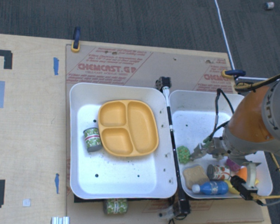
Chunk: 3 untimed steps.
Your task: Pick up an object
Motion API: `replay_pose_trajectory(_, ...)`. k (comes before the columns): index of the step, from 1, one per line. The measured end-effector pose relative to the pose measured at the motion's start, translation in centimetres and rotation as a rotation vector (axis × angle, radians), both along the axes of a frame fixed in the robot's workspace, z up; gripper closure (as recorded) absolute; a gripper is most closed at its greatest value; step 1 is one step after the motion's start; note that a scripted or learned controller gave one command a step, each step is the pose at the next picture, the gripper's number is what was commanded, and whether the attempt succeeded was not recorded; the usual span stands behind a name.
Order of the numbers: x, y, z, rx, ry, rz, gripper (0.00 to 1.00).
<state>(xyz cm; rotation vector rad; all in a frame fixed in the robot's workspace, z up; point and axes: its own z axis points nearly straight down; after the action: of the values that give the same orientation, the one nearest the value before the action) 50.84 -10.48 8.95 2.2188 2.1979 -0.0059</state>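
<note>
The bench (24, 140) carries a clear sheet whose red print reads "CHEMCAST GP" (106, 68), repeated in part near the right clamp. On the sheet sit two shallow white bins side by side.

The left bin (121, 179) holds a yellow three-compartment plate (128, 128) in its upper half. Just beside the plate's left edge lies a small can (92, 139) with a green and white label, tipped on its side; its writing is too small to read. A second can (116, 206) with a similar green label lies on the bench just below the left bin's front rim.

The right bin (197, 108) holds a cluster of things in its lower part: a green leafy toy (183, 155) near the left wall, a tan slice like bread (195, 176) below it, a blue bottle (211, 188) with a white cap lying on its side along the front wall, a small can (215, 172) above the bottle, an orange piece (241, 173) and a purple piece (232, 164) further right.

The arm's orange band hangs over the right bin, and the hand (205, 151) reaches leftward just above the green toy and the bread. How far open it is cannot be told, and nothing can be seen in its grip.
</note>
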Motion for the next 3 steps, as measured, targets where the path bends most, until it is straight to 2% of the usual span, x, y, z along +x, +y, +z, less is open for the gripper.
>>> replay_pose_trajectory(1, -2.7, 0.3, -0.2, 0.009, 0.0, 0.006, 0.0)
replay_pose_trajectory(2, -2.5, 0.4, 0.8, 0.01, -0.004, 0.007, 1.0)
replay_pose_trajectory(3, -2.8, -5.4, 5.1, 0.014, 0.008, 0.009, 1.0)
